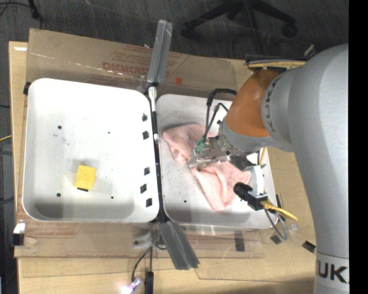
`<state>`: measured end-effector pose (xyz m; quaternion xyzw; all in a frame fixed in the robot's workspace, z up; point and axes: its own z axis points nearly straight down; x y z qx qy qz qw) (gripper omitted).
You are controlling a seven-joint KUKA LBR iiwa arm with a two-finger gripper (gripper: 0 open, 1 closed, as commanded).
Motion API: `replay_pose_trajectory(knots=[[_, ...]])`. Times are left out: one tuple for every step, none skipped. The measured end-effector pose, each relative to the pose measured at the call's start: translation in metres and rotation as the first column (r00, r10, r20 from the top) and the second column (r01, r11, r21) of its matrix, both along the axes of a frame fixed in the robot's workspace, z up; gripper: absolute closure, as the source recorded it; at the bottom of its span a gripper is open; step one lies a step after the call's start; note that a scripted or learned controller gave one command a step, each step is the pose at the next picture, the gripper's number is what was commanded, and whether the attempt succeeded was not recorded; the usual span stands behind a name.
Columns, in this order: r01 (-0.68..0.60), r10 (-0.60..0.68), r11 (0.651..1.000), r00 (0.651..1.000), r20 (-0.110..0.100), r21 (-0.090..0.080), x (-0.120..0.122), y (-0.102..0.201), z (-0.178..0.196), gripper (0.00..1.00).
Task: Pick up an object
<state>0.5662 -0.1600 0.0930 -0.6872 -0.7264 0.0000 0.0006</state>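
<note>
The grey arm [306, 103] with the orange band [248, 112] comes in from the right side and bends down over the right bin [178, 106]. Its gripper [202, 158] is low, directly on the pink cloth [218, 182] that lies crumpled in this bin. The cloth goes from near the divider between the two bins, at the upper left, down toward the lower right of the bin, and the gripper is about over its middle part. If the pincer is apart or together I cannot tell, because the wrist and the cloth folds hide the tips, and I also cannot see cloth between them. In the left bin [43, 103] a small yellow block [85, 177] lies alone, near the lower left, well apart from the arm. Both bins sit on brown cardboard [98, 57] over the bench
</note>
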Motion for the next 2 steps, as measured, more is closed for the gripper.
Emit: replay_pose_trajectory(knots=[[0.001,-0.001,1.000,1.000,0.000,0.000,-0.0002,-0.0001,-0.0004,0.00],[-0.006,0.006,1.000,1.000,-0.002,-0.001,0.0003,0.0001,0.0095,1.00]])
